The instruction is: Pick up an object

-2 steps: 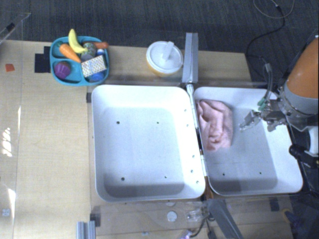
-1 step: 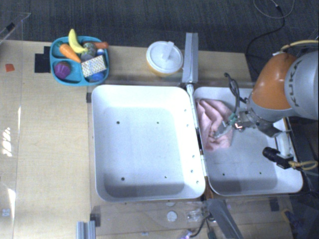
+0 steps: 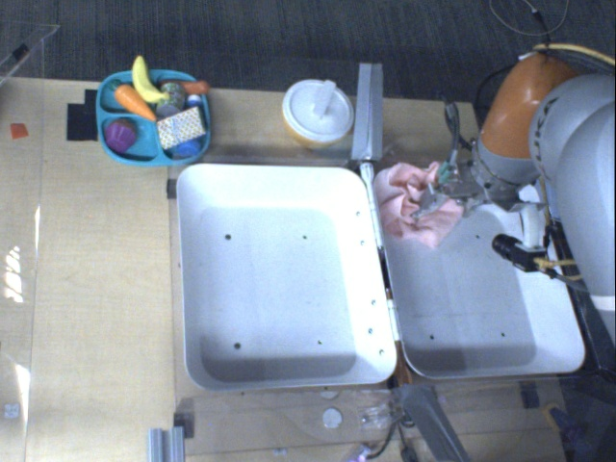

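Claw (image 3: 429, 203) pressed into the pink cloth (image 3: 409, 212) in the right bin (image 3: 500, 345); its opening cannot be told.

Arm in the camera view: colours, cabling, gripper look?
The arm is bulky and light grey, with a rounded orange band above the wrist. A thin dark cable loops above it. The gripper is small, grey metal, with a black fitting nearby.

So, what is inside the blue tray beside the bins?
The blue tray holds a banana, a carrot, a purple piece and a mesh-patterned block. What lies under them is covered.
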`<state>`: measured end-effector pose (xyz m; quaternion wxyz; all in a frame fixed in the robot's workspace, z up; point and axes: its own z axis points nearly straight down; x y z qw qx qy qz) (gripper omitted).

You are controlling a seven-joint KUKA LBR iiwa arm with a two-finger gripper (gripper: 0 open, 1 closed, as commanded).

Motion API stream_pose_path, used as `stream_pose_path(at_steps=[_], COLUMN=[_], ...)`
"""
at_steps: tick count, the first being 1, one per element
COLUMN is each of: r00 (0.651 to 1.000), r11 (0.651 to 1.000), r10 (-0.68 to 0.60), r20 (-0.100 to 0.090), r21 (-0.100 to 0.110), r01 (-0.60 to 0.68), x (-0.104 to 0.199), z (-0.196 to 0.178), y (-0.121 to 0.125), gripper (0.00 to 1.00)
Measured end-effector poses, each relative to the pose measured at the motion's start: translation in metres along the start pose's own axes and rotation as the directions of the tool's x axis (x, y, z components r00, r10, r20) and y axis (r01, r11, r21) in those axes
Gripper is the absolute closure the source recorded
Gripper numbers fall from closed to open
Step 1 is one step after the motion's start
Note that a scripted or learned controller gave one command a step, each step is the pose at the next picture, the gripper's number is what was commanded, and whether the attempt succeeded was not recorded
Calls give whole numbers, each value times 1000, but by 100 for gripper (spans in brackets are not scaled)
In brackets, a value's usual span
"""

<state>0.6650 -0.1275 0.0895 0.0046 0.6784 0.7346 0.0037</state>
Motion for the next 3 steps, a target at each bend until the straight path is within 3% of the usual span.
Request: stream_pose_path(at_steps=[1, 2, 3], r00=[912, 909, 930], r11=[912, 909, 930], r10=[-410, -416, -367], r20=[9, 9, -1], r21=[25, 7, 1], r01=[410, 416, 367], x=[8, 13, 63], z=[0, -12, -97], y=[2, 7, 12], gripper=[0, 100, 100])
